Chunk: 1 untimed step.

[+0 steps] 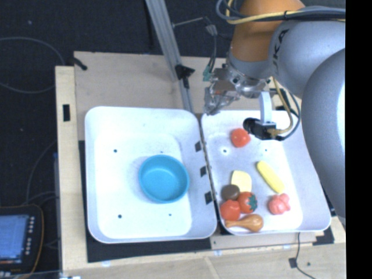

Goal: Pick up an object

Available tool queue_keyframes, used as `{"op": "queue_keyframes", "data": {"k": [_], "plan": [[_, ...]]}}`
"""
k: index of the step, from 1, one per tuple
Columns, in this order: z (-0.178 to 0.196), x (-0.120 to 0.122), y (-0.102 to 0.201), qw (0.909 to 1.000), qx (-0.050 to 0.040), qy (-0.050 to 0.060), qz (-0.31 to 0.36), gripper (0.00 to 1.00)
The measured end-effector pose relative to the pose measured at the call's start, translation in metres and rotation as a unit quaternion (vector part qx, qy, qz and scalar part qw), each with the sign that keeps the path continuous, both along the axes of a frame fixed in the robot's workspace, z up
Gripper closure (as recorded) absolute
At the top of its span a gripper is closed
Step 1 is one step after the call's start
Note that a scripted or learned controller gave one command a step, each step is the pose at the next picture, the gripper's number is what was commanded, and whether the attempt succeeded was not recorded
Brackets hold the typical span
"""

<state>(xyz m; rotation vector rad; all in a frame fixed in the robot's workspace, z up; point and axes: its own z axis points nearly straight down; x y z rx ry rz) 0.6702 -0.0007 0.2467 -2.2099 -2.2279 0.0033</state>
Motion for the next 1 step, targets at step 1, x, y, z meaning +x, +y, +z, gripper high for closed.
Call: {"op": "queue_keyframes", "data": {"k": [1], "plan": [[0.002,-0.0092,0.0631,1.0,0.0007,0.002,0.001,1.0]]}}
